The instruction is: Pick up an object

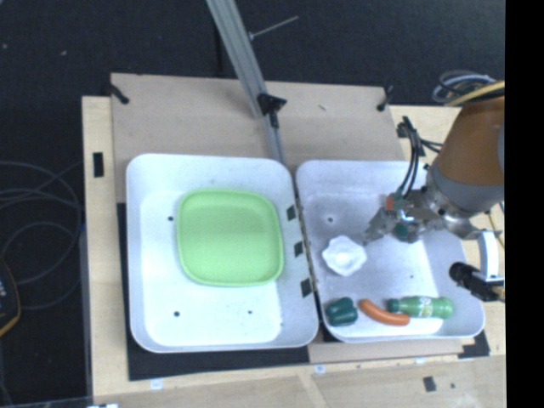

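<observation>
**Low over the right bin, nothing seen in the grip**

Nearest the lens: a grey pole [236, 36], rising at a slant from the back of the bench [331, 113], probably a stand and no part of the job.

Then by size. Left bin [153, 253], bearing a green plate [229, 236] laid flat at its middle. Right bin [340, 185], butted against the left one, holding all the small things. Arm [476, 147], reaching in from the right and bent down over the right bin's far half, likely so as to come at the clutter from above.

Gripper [378, 226], low inside the right bin, just beside a crumpled white lump [342, 255] and up-right of it. Open or closed: cannot tell at this angle. Nothing visibly held.

Along the near wall, in a row: a bottle [421, 307] lying on its side, green with a pale label; an orange carrot [382, 313] touching or nearly touching the bottle's left end; a dark green block [341, 312] in the near left corner.

Likeliest target, judging by nearness: the white lump, well apart from the wall and so easiest to close on. Pick not yet made.
</observation>
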You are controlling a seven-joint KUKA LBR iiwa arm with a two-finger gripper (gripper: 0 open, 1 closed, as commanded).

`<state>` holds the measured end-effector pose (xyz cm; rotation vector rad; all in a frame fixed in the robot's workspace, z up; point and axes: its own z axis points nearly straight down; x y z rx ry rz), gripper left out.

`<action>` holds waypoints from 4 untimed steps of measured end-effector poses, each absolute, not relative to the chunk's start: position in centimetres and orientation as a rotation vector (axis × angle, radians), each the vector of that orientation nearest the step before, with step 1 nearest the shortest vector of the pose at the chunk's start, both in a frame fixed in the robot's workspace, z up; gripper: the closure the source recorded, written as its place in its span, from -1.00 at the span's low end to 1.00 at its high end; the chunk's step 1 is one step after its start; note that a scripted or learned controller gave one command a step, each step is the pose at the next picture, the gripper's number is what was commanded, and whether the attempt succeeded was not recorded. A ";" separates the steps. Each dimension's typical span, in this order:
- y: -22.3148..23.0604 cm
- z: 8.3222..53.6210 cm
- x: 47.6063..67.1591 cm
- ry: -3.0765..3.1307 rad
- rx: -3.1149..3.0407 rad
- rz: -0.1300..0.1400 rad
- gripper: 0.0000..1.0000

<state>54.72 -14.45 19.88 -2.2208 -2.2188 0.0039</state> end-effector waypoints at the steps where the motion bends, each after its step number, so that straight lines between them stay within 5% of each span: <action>1: -15.3 14.9 54.0 -2.218 -2.221 0.004 -1.00; 2: -15.3 16.1 54.2 -2.220 -2.224 -0.003 1.00; 4: -16.0 26.1 54.5 -2.224 -2.224 -0.004 1.00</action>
